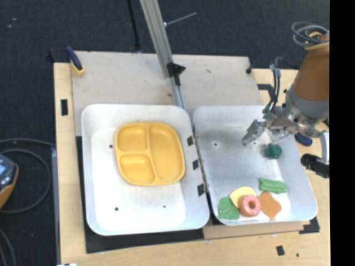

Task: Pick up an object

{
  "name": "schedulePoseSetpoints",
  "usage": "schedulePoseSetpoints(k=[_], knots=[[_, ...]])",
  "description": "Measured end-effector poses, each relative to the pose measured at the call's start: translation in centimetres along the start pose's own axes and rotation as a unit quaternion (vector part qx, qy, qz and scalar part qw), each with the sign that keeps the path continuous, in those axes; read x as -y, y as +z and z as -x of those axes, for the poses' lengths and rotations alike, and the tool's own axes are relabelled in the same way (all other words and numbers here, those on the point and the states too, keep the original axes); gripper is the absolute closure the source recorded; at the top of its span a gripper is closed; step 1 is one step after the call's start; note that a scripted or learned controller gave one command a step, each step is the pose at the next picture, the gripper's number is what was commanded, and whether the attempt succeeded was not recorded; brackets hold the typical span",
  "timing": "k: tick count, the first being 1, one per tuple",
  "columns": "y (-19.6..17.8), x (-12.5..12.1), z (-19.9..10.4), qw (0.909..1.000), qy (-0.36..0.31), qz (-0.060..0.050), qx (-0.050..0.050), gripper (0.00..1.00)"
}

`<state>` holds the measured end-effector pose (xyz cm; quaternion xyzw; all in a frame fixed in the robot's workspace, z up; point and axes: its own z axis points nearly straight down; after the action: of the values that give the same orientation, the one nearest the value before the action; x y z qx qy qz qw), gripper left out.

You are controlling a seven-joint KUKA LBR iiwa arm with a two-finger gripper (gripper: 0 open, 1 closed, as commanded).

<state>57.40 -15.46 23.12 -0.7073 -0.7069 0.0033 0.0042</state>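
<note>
Dark, speckled floor surrounds a pale wooden bench (127,76), whose matte top carries two shallow white bins side by side. Taking the right bin (222,165) as the landmark: the left bin (100,204) touches its left edge, smooth plastic with rounded corners, and holds a glossy yellow divided tray (150,152) with three compartments. A slim metal post (158,32) rises at a slant from the bench just behind the seam between the bins. A black cable (25,165) loops on the floor far to the left.

Inside the right bin, its white floor is scuffed grey toward the middle. Along its near edge lies a cluster of small soft-looking toys: a green leaf shape (227,208), a yellow round piece (242,194), a pink ring doughnut (250,205), an orange wedge (270,205) and a green ridged strip (273,186), most touching one another. A small teal lump (273,151) sits apart, near the bin's right side.

The gripper (265,127) hangs over the bin's far right part, just above and left of the teal lump; its fingers look spread, with nothing between them. The arm's orange band (313,71) rises behind it.
</note>
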Motion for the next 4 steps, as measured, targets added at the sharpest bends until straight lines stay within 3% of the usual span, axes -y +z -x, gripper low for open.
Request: schedulePoseSetpoints(k=[1,3,4], knots=[[-0.7,-0.2,0.0,1.0,-0.001,0.006,0.001,0.0],[9.8,0.1,0.4,1.0,0.0,0.003,0.001,0.0],[13.1,0.0,0.5,1.0,0.0,0.006,0.001,0.0]])
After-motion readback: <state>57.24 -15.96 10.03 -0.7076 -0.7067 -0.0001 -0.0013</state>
